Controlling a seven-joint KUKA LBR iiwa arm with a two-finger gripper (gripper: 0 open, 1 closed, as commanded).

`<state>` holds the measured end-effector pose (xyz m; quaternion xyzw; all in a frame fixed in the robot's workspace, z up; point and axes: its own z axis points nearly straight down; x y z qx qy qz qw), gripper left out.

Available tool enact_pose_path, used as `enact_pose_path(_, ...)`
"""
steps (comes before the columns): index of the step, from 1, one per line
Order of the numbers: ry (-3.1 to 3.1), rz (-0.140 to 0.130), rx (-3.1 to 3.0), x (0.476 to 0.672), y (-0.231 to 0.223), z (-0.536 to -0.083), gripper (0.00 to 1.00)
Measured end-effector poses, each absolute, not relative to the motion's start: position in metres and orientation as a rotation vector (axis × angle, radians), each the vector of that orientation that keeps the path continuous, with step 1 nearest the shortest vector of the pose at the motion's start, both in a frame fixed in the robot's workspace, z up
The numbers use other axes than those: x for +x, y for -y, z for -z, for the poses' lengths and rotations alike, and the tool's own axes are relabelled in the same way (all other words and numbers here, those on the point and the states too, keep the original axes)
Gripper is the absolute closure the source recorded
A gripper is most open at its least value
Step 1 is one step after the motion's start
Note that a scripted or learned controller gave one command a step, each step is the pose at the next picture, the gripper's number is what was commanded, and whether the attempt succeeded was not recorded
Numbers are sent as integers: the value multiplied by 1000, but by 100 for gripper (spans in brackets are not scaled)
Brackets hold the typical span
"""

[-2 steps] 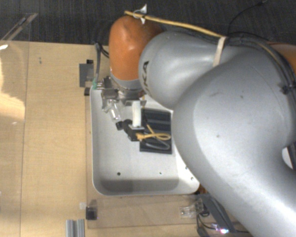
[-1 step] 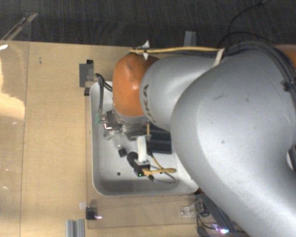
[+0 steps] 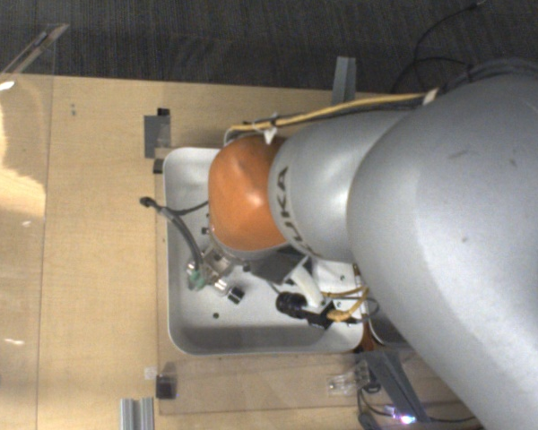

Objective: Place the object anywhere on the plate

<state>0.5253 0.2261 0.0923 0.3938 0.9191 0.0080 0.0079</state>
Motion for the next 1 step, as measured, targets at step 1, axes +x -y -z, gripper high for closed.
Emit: enact_pose_path(1,-3091,-9,527,568,-223,-192,100)
